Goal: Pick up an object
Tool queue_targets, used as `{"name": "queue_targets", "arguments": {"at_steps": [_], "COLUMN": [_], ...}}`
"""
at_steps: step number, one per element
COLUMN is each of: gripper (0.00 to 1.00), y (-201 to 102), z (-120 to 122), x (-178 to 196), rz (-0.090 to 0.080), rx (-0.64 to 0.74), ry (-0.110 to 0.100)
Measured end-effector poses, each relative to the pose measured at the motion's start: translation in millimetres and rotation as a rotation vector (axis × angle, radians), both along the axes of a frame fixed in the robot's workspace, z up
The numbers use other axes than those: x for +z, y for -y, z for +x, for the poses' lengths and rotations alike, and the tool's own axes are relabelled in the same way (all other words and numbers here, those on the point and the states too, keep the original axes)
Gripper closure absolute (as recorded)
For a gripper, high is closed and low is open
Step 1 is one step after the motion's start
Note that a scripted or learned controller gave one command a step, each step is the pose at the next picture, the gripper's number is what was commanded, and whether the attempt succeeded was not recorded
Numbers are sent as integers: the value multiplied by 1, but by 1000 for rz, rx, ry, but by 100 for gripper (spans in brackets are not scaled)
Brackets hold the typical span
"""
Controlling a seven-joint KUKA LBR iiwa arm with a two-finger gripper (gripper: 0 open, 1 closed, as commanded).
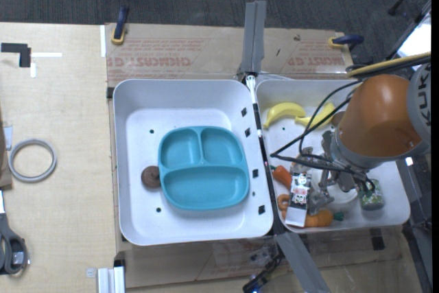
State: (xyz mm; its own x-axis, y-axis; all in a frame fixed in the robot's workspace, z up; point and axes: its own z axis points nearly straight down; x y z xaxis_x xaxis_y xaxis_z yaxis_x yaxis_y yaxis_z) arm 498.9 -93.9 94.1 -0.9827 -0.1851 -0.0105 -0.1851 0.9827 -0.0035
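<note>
A: Candidate objects sit in the right bin (392, 217). A yellow banana (282, 112) lies at its 11 o'clock corner; an orange carrot-like piece (282, 176) rests at 9 o'clock by the divider, and a second orange piece (319, 219) at 6 o'clock.

B: And the gripper (317, 190)?

A: Low over the bin's left half, just above the orange pieces, with a small printed white box (298, 198) directly at its tip. Cables and the orange wrist band block the view, so I cannot tell its state or whether anything is gripped.

B: Progress, then?

A: My judgement: reach made, grasp unconfirmed — lift still to do.

B: Left bin (130, 168)?

A: It holds a teal divided plate (204, 167) at centre and a brown round item (150, 177) at the plate's 9 o'clock, touching it.
</note>
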Motion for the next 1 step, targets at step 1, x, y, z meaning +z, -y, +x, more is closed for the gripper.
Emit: {"name": "queue_targets", "arguments": {"at_steps": [1], "gripper": [0], "y": [54], "z": [17], "x": [-2], "rz": [2], "rx": [-69], "ry": [-8]}}
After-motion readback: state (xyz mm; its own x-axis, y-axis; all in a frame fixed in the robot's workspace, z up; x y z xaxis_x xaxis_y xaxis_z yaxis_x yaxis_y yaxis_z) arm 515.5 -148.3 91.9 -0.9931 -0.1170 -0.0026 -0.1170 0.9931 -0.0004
